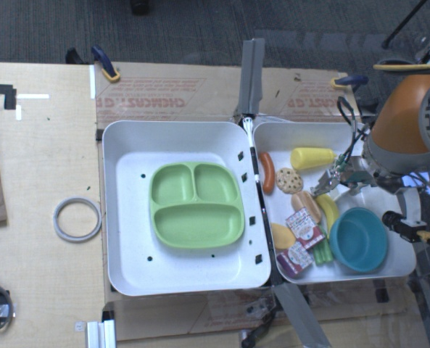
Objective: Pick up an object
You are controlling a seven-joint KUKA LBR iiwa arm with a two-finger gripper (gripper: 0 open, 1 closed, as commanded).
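Observation:
My gripper point(325, 185) hangs over the middle of the right bin point(403, 270), its tip pointing down and left. It is just above a yellow banana point(329, 212) and a tan bun point(305, 204), right of a speckled cookie point(288, 180). A yellow cylinder point(312, 157) lies behind it and a red sausage point(267, 172) lies by the bin's left wall. A blue bowl point(358, 239) stands at the front right. I see nothing held in the gripper.
Snack packets point(302, 228), a purple packet point(293, 261), a green piece point(320, 251) and an orange piece point(281, 235) crowd the right bin's front. The left bin point(120, 194) holds a green divided plate point(196, 205). A tape ring point(77, 219) lies on the bench at left.

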